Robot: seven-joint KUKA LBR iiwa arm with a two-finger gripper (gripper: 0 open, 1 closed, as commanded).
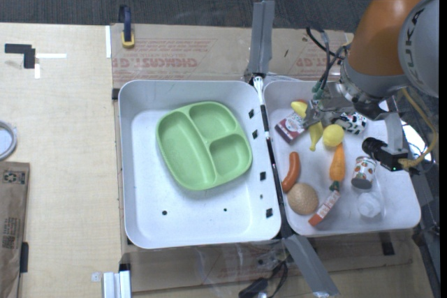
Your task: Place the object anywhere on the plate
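A light green divided plate [202, 144] lies in the left white bin [129, 150] with nothing on it. The right bin [401, 216] holds the loose objects. My gripper [323, 108] hangs low over the upper left part of the right bin, directly above a yellow banana [314, 136] and beside a yellow lemon [333, 135]. The wrist and cables hide the gripper's tips. I see nothing lifted off the bin floor.
Also in the right bin: a red-and-white packet [289, 128], a sausage [290, 172], a carrot [338, 162], a brown round item [302, 198], a small red bottle [325, 207], a can [363, 172] and a black-and-white item [355, 123]. A metal divider [262, 45] stands between the bins.
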